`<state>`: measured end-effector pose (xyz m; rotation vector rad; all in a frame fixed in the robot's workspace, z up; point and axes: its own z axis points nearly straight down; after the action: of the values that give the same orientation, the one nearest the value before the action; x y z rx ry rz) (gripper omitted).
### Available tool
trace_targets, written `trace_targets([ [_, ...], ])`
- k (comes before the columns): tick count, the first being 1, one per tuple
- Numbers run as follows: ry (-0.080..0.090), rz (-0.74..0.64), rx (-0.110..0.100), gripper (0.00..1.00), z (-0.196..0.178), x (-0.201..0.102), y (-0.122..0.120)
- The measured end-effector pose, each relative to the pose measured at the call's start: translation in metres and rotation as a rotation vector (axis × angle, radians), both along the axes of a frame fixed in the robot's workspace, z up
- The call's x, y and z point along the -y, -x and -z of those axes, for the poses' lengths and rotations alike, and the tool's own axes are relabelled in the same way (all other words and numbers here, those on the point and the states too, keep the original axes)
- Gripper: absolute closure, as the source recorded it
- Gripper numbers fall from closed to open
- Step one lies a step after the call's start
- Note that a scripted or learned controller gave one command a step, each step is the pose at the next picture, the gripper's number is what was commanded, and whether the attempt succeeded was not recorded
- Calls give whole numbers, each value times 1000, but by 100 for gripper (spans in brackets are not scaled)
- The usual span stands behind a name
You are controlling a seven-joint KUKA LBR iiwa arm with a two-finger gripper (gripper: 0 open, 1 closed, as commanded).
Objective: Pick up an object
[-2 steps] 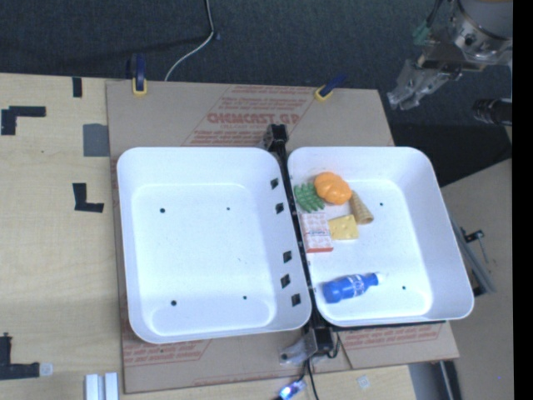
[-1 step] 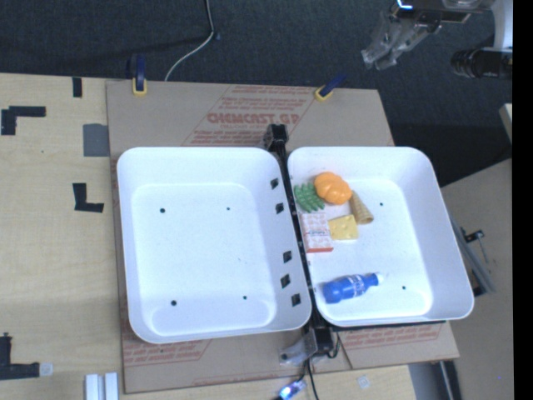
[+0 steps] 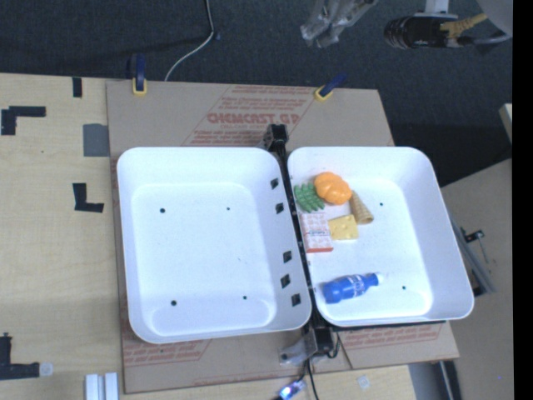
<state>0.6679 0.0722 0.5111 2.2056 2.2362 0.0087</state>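
**Arm parked high, five objects waiting in the right bin**

A light wooden table point(image 3: 50, 248) carries a brown cardboard sheet point(image 3: 241, 119), and on that sheet two shallow white bins sit side by side, joined along a black-clipped seam.

Nearest the bottom of the frame, in the lower part of the right bin point(image 3: 433, 223), a blue bottle point(image 3: 350, 287) lies on its side, apart from the rest and with bare floor around it; by my reading it is the easiest pick. Above it, hard against the seam wall, a flat red-and-white packet point(image 3: 316, 234) lies beside a yellow block point(image 3: 343, 228). Further up, a tan cone point(image 3: 361, 208), an orange round object point(image 3: 333, 188) and a green ridged piece point(image 3: 307, 197) are bunched together, touching or nearly so. That crowding and the nearby wall would likely hamper a grasp there. The left bin point(image 3: 200, 248) lies to the left of the seam.

Beyond the cardboard, a white cable point(image 3: 193, 52) trails over dark floor. At the top of the frame the gripper point(image 3: 329, 19) hangs well away from the bins, seemingly parked clear before any descent; it is too blurred to tell how its jaws are set, and nothing shows between them.
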Motion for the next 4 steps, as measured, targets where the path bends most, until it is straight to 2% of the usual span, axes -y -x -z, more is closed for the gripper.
trace_targets([
  [2, 6, 8, -6, 100, -17, 7, -1],
  [3, 2, 4, -5, 100, -24, -81, 20],
  [4, 4, 9, -6, 100, -33, -76, 19],
])
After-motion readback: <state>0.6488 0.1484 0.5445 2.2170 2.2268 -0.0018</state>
